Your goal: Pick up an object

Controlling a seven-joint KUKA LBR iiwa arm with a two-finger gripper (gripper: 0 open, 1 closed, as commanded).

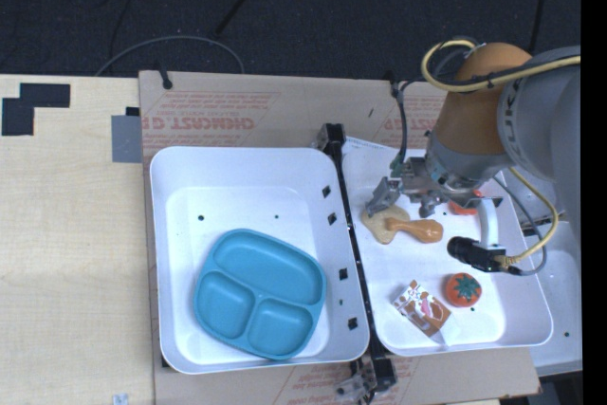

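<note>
From the onlooker's position, the surface (76, 232) carries two shallow white bins side by side. The left bin (180, 175) contains a blue divided tray (258, 291). The right bin (526, 322) contains three small items: a tan drumstick-shaped toy (406, 228) toward the 10 o'clock part of the bin floor, a red tomato-like toy (464, 289) toward 4 o'clock, and a small red-and-white packet (422, 306) toward 6 o'clock. The arm (493, 109) enters from 3 o'clock and positions the pincer (403, 190) low in the right bin, at 12 o'clock of the drumstick toy and just beside or touching its bulbous end; contact cannot be confirmed. Its fingers stand apart, and nothing is seen between them. The drumstick toy is the nearest candidate for the pick. It is judged to be light, rigid moulded plastic with a smooth, possibly slippery skin. The rounded head is prone to squirt out of a two-finger closure; the narrower shaft toward 3 o'clock offers the more secure hold, with the fingers closing across its short axis. The tomato toy is round and likely to roll; the packet is flat and thin, and hard to get under.
</note>
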